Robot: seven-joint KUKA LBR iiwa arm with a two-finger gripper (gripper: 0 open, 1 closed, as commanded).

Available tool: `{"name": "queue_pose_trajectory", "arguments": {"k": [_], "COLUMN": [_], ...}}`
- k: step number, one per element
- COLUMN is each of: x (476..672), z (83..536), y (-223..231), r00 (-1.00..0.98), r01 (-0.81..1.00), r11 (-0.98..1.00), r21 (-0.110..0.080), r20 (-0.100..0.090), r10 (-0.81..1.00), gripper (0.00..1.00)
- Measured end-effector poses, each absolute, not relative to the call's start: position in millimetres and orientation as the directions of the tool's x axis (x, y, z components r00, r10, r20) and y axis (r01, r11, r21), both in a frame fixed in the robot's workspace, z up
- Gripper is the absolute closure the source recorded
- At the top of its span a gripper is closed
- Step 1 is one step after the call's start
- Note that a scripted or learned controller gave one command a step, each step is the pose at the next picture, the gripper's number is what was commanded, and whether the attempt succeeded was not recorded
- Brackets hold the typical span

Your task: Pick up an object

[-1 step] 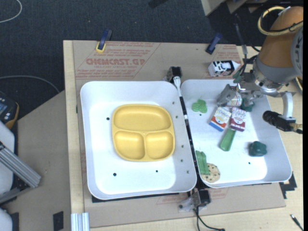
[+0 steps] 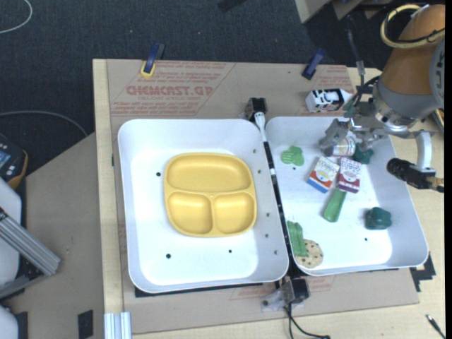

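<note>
Gripper [image 2: 344, 138] hangs low over the far part of the right bin [image 2: 402, 246], at the end of the grey arm [image 2: 413, 62] with its orange band, reaching in from the right; whether it is parted or closed cannot be told from this angle, and nothing can be seen clamped in it. Both bins sit side by side on the surface [image 2: 106, 119], a brown board with red lettering. Inside the left bin [image 2: 138, 260] lies a yellow divided plate [image 2: 210, 193] with three compartments. Across the right bin are scattered several small things: two small red-and-white cartons [image 2: 335, 173] lying side by side just below the gripper, a green cylinder [image 2: 334, 205] tilted just below them, a dark green lump [image 2: 378, 218] nearer the right wall, a pale green piece [image 2: 292, 156] toward the left wall, and a tan cookie-like disc [image 2: 309, 253] beside a green strip [image 2: 295, 236] at the near left corner.
</note>
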State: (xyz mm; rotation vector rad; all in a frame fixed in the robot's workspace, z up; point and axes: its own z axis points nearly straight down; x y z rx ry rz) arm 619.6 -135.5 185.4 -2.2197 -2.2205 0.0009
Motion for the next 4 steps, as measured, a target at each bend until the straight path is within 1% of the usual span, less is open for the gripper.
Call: {"name": "queue_pose_trajectory", "arguments": {"k": [1, 2, 3, 4], "x": [612.1, 613.7, 614.8, 614.8], "z": [124.8, 85.8, 98.1, 162.5], "y": [-130.2, -130.1, -130.2, -128.8], "r00": [0.000, -0.001, 0.001, -0.001], "r01": [1.000, 1.000, 1.000, 1.000], "r11": [0.000, 0.001, -0.001, 0.001], "r21": [-0.008, 0.002, 0.008, 0.008], "r20": [0.002, -0.002, -0.002, -0.002], "r10": [1.000, 1.000, 1.000, 1.000], "gripper": [0.00, 0.00, 1.00, 1.00]}}
